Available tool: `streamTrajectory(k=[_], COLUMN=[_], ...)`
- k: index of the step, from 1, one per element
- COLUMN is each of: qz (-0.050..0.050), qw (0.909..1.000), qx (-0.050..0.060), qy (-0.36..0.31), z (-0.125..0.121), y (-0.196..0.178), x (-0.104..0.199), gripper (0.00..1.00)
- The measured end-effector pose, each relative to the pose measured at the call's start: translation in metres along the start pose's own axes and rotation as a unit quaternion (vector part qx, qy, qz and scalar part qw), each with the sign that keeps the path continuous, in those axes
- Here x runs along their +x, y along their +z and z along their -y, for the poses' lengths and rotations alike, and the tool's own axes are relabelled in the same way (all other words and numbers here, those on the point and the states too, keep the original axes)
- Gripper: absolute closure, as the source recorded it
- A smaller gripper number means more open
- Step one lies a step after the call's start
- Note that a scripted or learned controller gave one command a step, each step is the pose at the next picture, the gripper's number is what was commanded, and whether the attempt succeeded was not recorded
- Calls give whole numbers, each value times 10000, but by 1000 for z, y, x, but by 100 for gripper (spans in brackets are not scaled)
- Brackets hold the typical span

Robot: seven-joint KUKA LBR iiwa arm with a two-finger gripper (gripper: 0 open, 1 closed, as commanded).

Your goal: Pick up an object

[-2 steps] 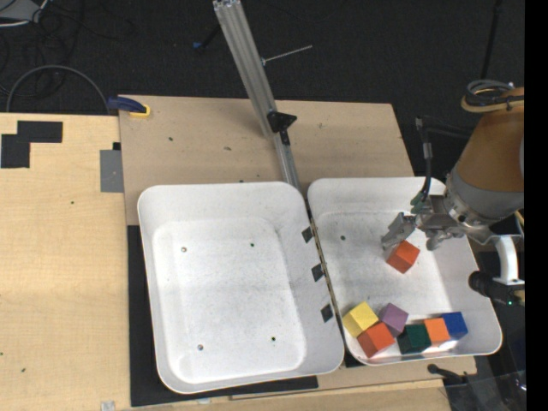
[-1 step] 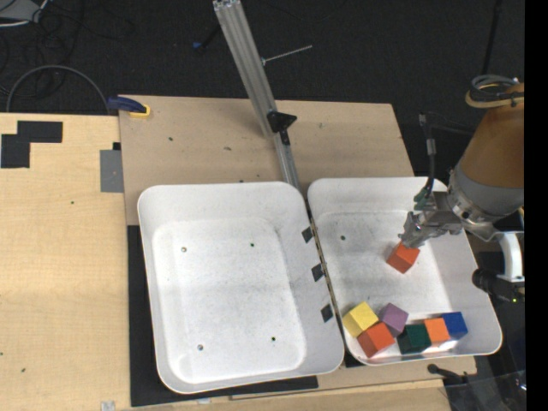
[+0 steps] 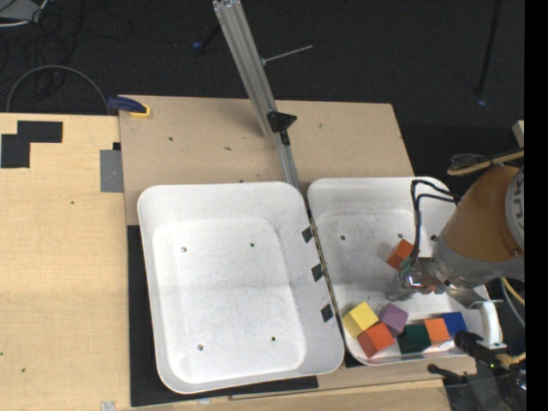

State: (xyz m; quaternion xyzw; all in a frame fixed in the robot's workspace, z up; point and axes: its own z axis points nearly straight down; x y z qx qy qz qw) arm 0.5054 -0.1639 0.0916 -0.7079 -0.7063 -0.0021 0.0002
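Right bin (image 3: 360, 199) holds 7 blocks (image 3: 402, 328); fingers (image 3: 402, 288) down inside, state cannot tell

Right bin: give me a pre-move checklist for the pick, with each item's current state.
1. Targets present: ok. Small yellow cube, purple cube, red cube, green block, and orange-and-blue block cluster at the shallow white right bin's near edge.
2. Orange cube beside the two-finger gripper: ok.
3. Object between fingers: cannot tell.
4. Finger opening: cannot tell.
5. Cluster spacing: not ok, blocks touch.
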Motion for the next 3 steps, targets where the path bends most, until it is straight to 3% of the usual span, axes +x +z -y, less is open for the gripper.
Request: streamTrajectory(k=[1,2,3], qz=[3,-4,11], qw=[10000,10000,10000], qx=[21,4,22], qy=[-31,-51,-23], z=[7,18,18], y=[-31,-101,-113], x=[54,143,160], gripper=[100,100,100])
